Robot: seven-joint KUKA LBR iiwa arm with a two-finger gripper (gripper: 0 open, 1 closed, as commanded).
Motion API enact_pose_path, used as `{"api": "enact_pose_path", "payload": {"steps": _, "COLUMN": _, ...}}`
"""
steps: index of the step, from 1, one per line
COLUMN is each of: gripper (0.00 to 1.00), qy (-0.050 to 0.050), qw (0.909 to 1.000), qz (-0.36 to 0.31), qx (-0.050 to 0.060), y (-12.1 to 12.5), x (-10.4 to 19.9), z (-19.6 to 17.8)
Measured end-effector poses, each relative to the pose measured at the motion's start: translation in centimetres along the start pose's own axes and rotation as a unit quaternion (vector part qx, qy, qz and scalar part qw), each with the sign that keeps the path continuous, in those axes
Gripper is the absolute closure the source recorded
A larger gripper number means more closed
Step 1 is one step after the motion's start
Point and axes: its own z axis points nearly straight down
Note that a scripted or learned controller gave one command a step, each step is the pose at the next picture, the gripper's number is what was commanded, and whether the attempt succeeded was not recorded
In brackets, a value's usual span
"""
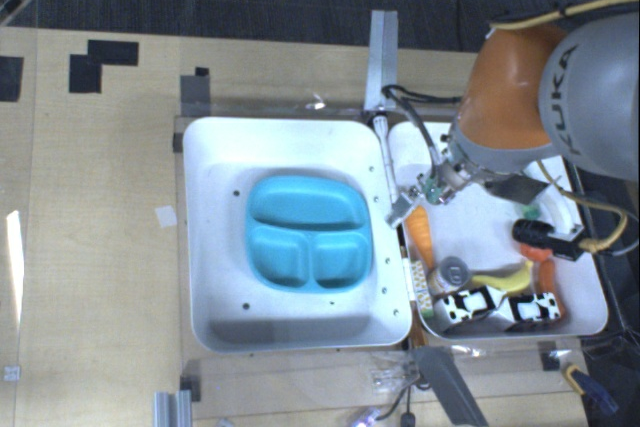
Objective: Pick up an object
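My gripper (428, 187) hangs low over the left part of the right bin (590, 315), close to the wall between the two bins. An orange carrot (420, 235) lies just below it, along the bin's left wall. Further toward the front are a grey round disc (453, 271), a yellow banana (506, 279) and two black-and-white patterned items (468, 305) (536, 309). A white object (405, 150) lies at the back of the bin, behind the gripper. The arm's orange band covers the bin's back right.
The left bin (215, 215) holds a blue divided plate (306, 231) in its middle. A small red piece (541, 256) and a green bit (530, 212) show under the arm at the right. A metal post (382, 55) stands behind the bins.
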Motion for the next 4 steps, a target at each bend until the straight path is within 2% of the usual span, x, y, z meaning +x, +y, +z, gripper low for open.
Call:
{"api": "enact_pose_path", "payload": {"steps": 1, "gripper": 0.0, "qy": 0.0, "qw": 0.9851, "qz": -0.172, "qx": 0.0, "y": -0.5, "x": 1.3, "z": 0.0}}
{"api": "enact_pose_path", "payload": {"steps": 2, "gripper": 0.0, "qy": -0.001, "qw": 0.9965, "qz": 0.084, "qx": 0.0, "y": -0.2, "x": -4.2, "z": 0.0}}
{"api": "enact_pose_path", "payload": {"steps": 3, "gripper": 0.0, "qy": -0.001, "qw": 0.9953, "qz": -0.097, "qx": 0.0, "y": -4.4, "x": -1.6, "z": -0.1}}
{"api": "enact_pose_path", "payload": {"steps": 4, "gripper": 0.0, "qy": 0.0, "qw": 0.9929, "qz": -0.119, "qx": -0.001, "y": 2.4, "x": 2.3, "z": 0.0}}
